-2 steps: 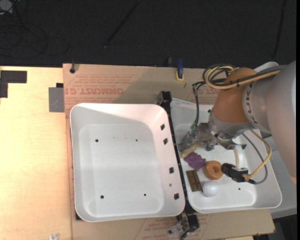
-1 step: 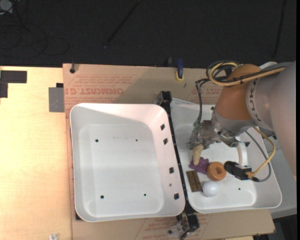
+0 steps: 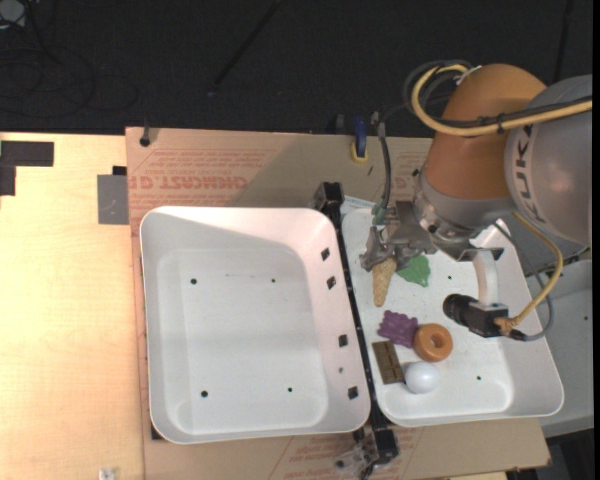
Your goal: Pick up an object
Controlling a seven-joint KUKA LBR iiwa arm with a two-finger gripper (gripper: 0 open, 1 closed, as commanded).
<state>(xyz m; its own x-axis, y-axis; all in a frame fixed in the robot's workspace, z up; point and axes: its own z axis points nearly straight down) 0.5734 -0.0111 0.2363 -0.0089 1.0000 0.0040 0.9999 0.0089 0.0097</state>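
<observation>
Gripper (image 3: 385,246) low in the right bin (image 3: 500,388), tan cone (image 3: 381,284) directly under it.

You've got the gripper at the far-left part of that bin, close to the wall it shares w/ the left bin (image 3: 240,318); you can't tell from this angle whether it's apart or together, nor whether it has the cone. The cone's upper end meets the gripper's tip and its length runs toward the near edge. Crowding it: a green piece (image 3: 416,270) just beside the cone on the right, under the wrist. Nearer the cam, a purple piece (image 3: 398,326) w/ an orange ring (image 3: 434,343) touching its right side. Then a brown block (image 3: 386,360) by the left wall and a white ball (image 3: 420,376) just beside it, below the ring.
</observation>
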